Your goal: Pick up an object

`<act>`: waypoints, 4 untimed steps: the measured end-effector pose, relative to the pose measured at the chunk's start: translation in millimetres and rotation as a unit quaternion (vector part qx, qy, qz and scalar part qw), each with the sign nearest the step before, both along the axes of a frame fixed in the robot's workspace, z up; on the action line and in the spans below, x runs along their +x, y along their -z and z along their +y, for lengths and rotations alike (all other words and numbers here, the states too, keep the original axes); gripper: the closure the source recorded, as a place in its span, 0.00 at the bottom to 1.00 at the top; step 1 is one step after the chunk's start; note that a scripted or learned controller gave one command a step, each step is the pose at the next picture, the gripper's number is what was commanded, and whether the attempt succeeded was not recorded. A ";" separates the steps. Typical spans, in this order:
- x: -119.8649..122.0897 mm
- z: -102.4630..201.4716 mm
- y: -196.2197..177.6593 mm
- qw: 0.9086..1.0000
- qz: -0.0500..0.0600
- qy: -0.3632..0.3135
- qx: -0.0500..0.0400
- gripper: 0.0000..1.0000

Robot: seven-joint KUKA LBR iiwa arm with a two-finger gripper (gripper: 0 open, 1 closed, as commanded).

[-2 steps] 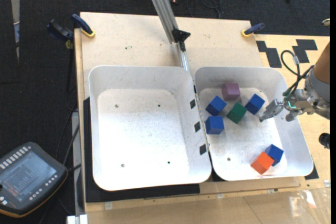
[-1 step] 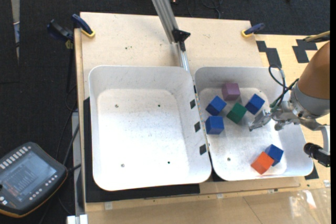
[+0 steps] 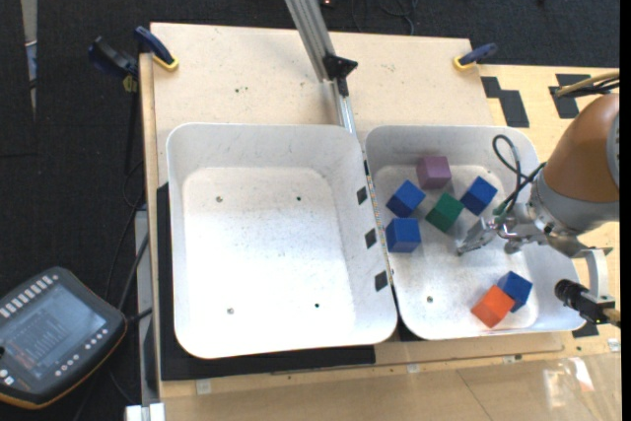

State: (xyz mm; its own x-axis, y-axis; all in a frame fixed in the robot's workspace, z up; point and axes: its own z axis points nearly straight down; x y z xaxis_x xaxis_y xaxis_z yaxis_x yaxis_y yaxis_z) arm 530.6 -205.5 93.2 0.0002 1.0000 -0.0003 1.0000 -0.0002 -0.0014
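A: The arm point(image 3: 582, 168) is seen reaching in from three o'clock, with the gripper point(image 3: 475, 239) lowered into the right bin point(image 3: 449, 325).

B: Where are the blocks to be found?

A: All in that right bin. A purple block point(image 3: 434, 171) sits at twelve o'clock of the cluster, with three blue blocks point(image 3: 405, 198) scattered around a green block point(image 3: 446, 211). An orange block point(image 3: 492, 307) and another blue one touching it are set apart at five o'clock.

B: And the hand?

A: The fingers look slightly apart, with nothing clamped between them, though the view is poor there. The green block, just at ten o'clock of the tips, is judged the likely target, since the gripper is angled toward it.

B: The left bin point(image 3: 197, 330)?

A: Presumably kept as the drop-off side.
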 end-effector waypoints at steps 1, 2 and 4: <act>1.1 -0.1 -12.5 1.000 -0.002 0.000 0.000 1.00; 10.2 4.8 -59.9 1.000 -0.004 -0.002 -0.001 1.00; 11.9 10.6 -156.2 1.000 -0.004 -0.002 -0.001 1.00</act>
